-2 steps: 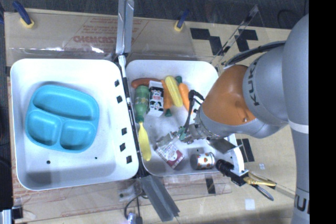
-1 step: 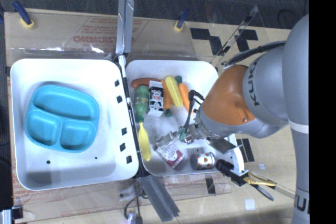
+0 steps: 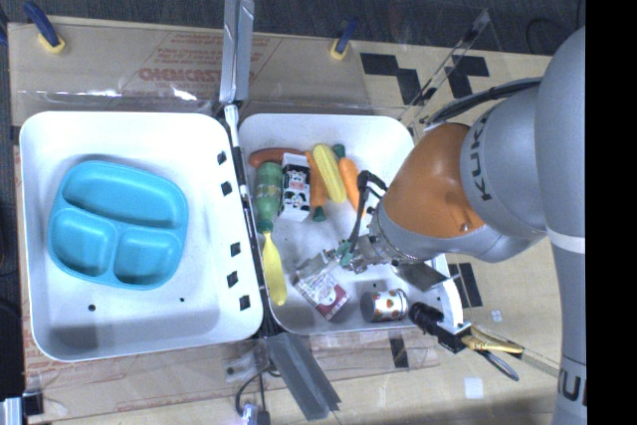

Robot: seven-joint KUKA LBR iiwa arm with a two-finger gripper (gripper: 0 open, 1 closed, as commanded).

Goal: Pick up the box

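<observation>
The box (image 3: 295, 186) is a small white carton with a black figure printed on it. It lies in the upper part of the right bin (image 3: 398, 129), between a green bottle (image 3: 269, 194) and a yellow corn cob (image 3: 326, 170). My gripper (image 3: 336, 257) hangs low over the middle of the same bin, below and to the right of the box and apart from it. It is just above a crumpled silver and red packet (image 3: 323, 288). The orange wrist and grey arm hide the bin's right side.
The right bin also holds a brown sausage (image 3: 263, 156), an orange carrot (image 3: 349, 182), a yellow banana (image 3: 272, 269) along its left wall and a small can (image 3: 383, 304) near its front edge. A blue divided tray (image 3: 117, 222) lies in the left bin (image 3: 40, 139).
</observation>
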